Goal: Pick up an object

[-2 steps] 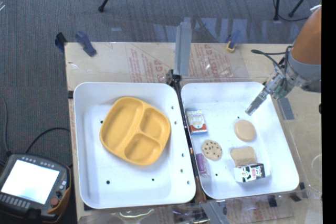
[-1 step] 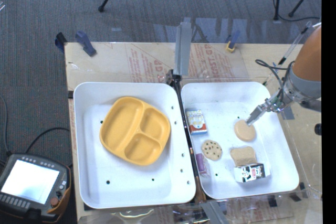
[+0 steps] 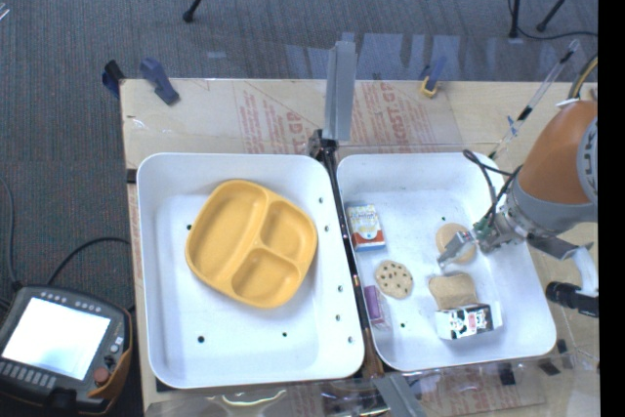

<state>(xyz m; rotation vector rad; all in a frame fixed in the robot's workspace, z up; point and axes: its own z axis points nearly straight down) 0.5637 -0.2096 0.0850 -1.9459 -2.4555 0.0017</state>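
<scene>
The left bin (image 3: 166, 337) holds a yellow tray (image 3: 252, 241). The right bin (image 3: 410, 181) holds a carton (image 3: 365, 226) on its left, a cookie (image 3: 395, 278) nearer, toast (image 3: 453, 290), a cow-print box (image 3: 467, 320) nearest, and a round biscuit (image 3: 455, 237). The gripper (image 3: 457, 251) sits low at the biscuit's near-left edge; whether it grips cannot be told.

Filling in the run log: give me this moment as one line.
gripper: low in right bin, at round tan piece | grasp: unclear | left bin: yellow tray
</scene>
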